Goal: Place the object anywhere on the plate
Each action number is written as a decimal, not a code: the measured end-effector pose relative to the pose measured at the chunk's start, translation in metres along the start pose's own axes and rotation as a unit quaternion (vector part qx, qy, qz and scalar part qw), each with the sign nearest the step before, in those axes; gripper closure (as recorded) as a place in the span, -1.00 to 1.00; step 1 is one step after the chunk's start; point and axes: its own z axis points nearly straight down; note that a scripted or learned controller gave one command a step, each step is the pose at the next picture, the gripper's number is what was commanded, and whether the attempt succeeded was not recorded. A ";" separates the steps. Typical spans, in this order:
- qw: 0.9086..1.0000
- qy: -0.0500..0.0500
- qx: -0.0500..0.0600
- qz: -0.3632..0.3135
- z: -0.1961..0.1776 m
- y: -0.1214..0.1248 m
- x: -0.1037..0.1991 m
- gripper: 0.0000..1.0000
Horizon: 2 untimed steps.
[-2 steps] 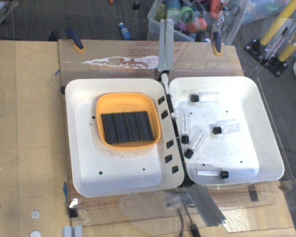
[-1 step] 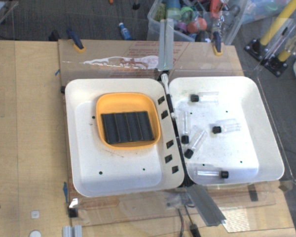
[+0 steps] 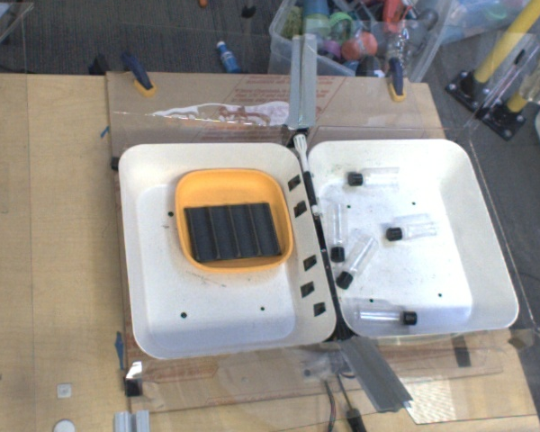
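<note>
A pale wooden counter (image 3: 45, 241) carries two shallow white bins, with a clear tub of bright toys (image 3: 369, 16) on the dark floor beyond. The left bin (image 3: 216, 327) holds an orange plate (image 3: 193, 192), a rounded square of smooth plastic with a raised rim. A dark ribbed block (image 3: 232, 232) already lies flat on it and covers most of its floor.

The right bin (image 3: 459, 277) holds several small clear tubes with black caps (image 3: 409, 232), scattered well apart. One lies near the far wall, one near the front, and two lie close to the divider. I judge that one of these is the thing to move, so the task looks not yet begun. How the jaws stand cannot be told.

The tubes are slim, round and glossy, so they will likely roll or slip. A good grasp would close across the tube's width, near its middle, on one lying clear of its neighbours and the wall. The lone tube mid-bin looks easiest. It should be set down low on the ribbed block or the bare orange rim, so it does not roll off.
</note>
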 end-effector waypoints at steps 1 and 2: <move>0.993 -0.001 0.000 -0.115 0.000 0.000 -0.001 1.00; 0.975 -0.003 0.000 -0.221 0.000 0.002 -0.006 1.00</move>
